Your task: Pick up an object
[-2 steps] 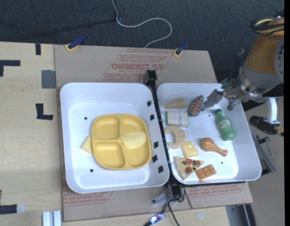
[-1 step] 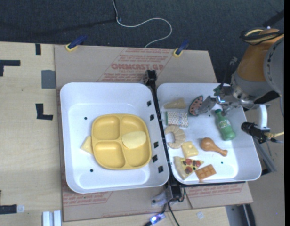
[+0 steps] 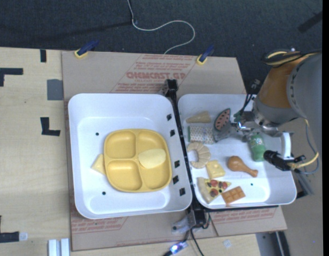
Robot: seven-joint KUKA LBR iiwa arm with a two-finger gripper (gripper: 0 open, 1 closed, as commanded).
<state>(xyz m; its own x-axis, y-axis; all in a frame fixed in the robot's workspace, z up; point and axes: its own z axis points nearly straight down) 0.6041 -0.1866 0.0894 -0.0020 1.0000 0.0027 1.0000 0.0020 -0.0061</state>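
Note:
The right bin [image 3: 284,195] holds several toy foods. Among them are a watermelon slice [image 3: 222,118], a pale wedge [image 3: 199,118], a whitish block [image 3: 201,136], a ring-shaped piece [image 3: 198,154], a cheese cube [image 3: 215,169], a drumstick [image 3: 240,165], a pizza slice [image 3: 211,188], a brown waffle [image 3: 233,194] and a green bottle [image 3: 256,146]. My gripper [image 3: 227,132] is low in this bin, just below the watermelon slice and right of the whitish block. The grey and orange arm reaches in behind it from the right. Nothing is visibly held.
The left bin [image 3: 100,111] holds a yellow divided plate [image 3: 122,143] with a pale yellow piece [image 3: 152,157] in its right compartment. A yellow wedge [image 3: 97,164] lies at the plate's left edge. A black divider [image 3: 175,132] runs between the bins.

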